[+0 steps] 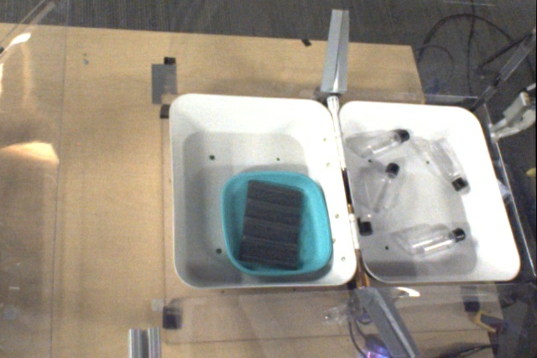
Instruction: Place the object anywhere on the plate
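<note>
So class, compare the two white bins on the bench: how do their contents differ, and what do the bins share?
The left bin holds one teal plate with a dark ridged block lying on it; the right bin holds several clear vials with black caps. The left bin's load sits together near its front edge; the right bin's vials lie scattered at different angles. Both bins are shallow, white and set side by side.

Dark ridged block (271,224) on teal plate (317,218), left bin (193,205).
</note>
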`<move>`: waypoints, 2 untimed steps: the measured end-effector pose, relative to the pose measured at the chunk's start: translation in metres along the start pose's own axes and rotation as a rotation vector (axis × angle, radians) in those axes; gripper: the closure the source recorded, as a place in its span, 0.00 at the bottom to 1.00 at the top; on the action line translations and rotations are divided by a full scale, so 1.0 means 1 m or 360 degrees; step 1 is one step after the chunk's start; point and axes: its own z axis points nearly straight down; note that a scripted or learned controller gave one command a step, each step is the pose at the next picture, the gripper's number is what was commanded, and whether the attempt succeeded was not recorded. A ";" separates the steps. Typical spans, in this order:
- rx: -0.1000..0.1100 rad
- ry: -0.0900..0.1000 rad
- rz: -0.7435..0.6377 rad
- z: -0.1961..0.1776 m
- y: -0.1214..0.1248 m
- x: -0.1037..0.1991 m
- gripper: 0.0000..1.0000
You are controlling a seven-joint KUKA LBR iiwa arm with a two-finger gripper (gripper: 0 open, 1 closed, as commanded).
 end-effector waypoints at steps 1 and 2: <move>-0.0013 -0.0007 -0.0015 -0.012 0.003 0.001 1.00; 0.0004 0.0003 0.0046 0.001 0.035 0.064 1.00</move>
